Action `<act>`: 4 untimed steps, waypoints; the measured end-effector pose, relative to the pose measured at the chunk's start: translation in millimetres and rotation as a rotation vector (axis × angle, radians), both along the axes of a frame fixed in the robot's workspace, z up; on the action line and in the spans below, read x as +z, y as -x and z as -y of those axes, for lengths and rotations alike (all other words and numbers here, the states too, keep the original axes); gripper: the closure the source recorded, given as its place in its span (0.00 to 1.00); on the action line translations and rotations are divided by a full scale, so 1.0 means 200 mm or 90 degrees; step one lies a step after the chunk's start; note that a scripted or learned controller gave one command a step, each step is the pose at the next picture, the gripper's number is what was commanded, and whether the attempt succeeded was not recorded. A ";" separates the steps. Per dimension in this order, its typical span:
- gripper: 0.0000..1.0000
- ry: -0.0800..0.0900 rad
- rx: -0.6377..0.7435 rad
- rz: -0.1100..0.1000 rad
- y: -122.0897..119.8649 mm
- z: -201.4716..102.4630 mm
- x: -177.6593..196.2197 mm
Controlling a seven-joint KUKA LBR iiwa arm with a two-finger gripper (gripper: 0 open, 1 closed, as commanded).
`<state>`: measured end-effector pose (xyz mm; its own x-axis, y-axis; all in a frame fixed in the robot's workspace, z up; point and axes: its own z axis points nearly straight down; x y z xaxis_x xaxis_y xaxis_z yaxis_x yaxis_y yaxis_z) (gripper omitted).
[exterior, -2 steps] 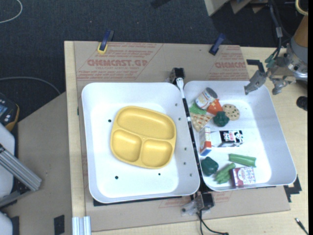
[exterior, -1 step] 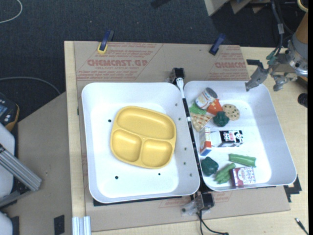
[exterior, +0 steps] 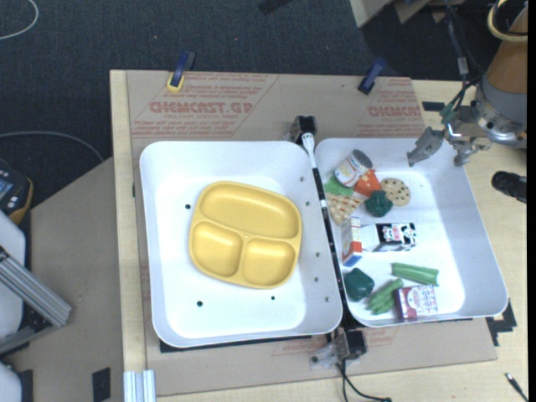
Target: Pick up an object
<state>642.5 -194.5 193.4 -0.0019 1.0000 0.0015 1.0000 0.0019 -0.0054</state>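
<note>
White right bin (exterior: 469,224) holds the toy food, clustered on its left side. Gripper (exterior: 441,147) hovers over the far edge, fingers spread, nothing between them. Best to descend squarely over an isolated piece like the cookie (exterior: 396,192).

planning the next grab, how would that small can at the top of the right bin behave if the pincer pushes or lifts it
The can lies tilted on its side against the other toys, so a push would probably roll it. It looks rigid and, being toy-sized, likely light. Its smooth rounded wall may slip between the fingers of the pincer, which hangs open above the right bin.
</note>
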 end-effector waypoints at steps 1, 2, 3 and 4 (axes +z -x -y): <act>0.00 0.000 -0.001 -0.001 0.04 0.00 -0.30; 0.00 0.000 -0.001 0.003 0.04 0.00 -0.55; 1.00 0.002 0.000 0.010 0.02 0.00 -0.46; 1.00 0.003 -0.001 0.007 0.03 0.04 -0.22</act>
<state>635.6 -202.5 148.8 0.0002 1.0000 -0.0032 1.0000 -0.0002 0.0062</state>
